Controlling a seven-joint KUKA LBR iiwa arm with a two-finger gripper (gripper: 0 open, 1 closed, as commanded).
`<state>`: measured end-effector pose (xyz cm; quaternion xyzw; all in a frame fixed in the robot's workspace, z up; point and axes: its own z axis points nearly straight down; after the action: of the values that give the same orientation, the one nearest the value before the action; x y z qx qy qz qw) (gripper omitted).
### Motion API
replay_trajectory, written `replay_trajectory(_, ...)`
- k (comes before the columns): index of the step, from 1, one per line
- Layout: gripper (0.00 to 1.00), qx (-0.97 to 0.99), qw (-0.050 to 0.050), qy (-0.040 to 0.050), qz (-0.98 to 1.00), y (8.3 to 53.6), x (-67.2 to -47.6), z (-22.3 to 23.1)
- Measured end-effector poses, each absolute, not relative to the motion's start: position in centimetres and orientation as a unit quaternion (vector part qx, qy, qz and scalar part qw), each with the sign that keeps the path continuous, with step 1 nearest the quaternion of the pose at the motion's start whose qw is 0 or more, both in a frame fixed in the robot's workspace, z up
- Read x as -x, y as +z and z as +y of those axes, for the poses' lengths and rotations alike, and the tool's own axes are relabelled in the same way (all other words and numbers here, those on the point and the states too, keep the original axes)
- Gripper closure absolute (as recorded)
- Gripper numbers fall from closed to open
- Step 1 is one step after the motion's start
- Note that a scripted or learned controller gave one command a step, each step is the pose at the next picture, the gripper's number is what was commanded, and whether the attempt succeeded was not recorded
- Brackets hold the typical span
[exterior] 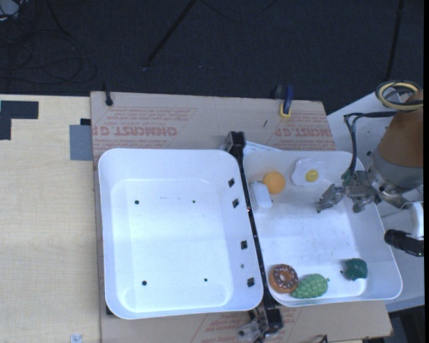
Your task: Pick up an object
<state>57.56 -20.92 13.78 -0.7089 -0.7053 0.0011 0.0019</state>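
My gripper (345, 200) hangs over the right side of the right bin (375, 291), its fingers spread open with nothing between them. In that bin, an orange ball (274, 182) lies at the back left beside a small white object (260, 195). A toy fried egg (309, 173) lies at the back, just left of the gripper. Along the front edge sit a sprinkled donut (283, 278), a green bunch of grapes (310, 286) and a dark green toy (355, 269).
The left bin (111, 191) stands beside the right one, with a black divider strip (247, 213) between them. Both rest on cardboard (164, 123) over a wooden bench. The arm's orange band (404, 138) is at the right edge.
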Motion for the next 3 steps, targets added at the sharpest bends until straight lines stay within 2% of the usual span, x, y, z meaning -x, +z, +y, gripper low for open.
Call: replay_trajectory(3, 0.0, 0.709, 0.002, 0.0011, -0.705, 13.78, -57.56, -20.92)
